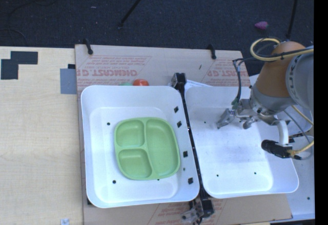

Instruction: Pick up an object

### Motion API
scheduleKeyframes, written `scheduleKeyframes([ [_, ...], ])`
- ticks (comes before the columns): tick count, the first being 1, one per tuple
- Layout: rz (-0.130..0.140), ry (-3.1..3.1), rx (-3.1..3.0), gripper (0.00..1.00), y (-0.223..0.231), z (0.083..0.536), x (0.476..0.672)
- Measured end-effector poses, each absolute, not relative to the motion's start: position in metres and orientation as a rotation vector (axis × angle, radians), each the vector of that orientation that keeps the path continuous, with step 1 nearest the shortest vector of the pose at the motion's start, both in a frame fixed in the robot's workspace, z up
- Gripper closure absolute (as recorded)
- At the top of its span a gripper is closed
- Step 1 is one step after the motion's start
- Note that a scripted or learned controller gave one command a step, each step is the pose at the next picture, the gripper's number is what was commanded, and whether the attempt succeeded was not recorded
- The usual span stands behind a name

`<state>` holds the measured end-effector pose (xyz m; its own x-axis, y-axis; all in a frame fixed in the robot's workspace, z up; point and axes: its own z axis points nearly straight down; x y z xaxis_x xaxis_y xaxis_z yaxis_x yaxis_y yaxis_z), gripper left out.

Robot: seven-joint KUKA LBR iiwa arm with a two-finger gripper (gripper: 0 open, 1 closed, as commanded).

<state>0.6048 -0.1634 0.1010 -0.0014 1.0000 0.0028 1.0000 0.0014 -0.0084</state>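
At the left of the frame the bench (36,142) is bare pale wood with a few dark patches near the upper left. Next comes the left bin (97,167), and in its middle lies a green divided plate (147,148), flat, with three compartments, well apart from the arm. Just behind that bin's far rim, on the cardboard sheet (113,67), sit a small orange object (141,83) and a sliver of something green beside it; they are too small to identify.

Past the dark divider between the bins is the right bin (241,167), whose floor looks bare apart from a faint grey smudge. The gripper (234,119) hangs over this bin's upper part, reached in from the right of the frame, with the orange band of the arm (274,78) above it. Its metal fingers look spread a little, though the blur makes that uncertain, and nothing is visible between them.

As I judge it, the pick has not been made: the plate is the likeliest target and lies untouched in the other bin, so approach, grasp and lift all remain.
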Motion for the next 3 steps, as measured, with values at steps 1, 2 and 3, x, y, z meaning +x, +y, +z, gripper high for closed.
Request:
scheduleKeyframes([
  [1,0.003,-2.219,-2.219,1.0,-0.165,0.115,0.606],
  [2,-0.001,-2.22,-2.226,1.0,-0.169,0.158,0.608],
  [3,-0.004,-2.226,-2.224,1.0,-0.173,0.221,0.611],
])
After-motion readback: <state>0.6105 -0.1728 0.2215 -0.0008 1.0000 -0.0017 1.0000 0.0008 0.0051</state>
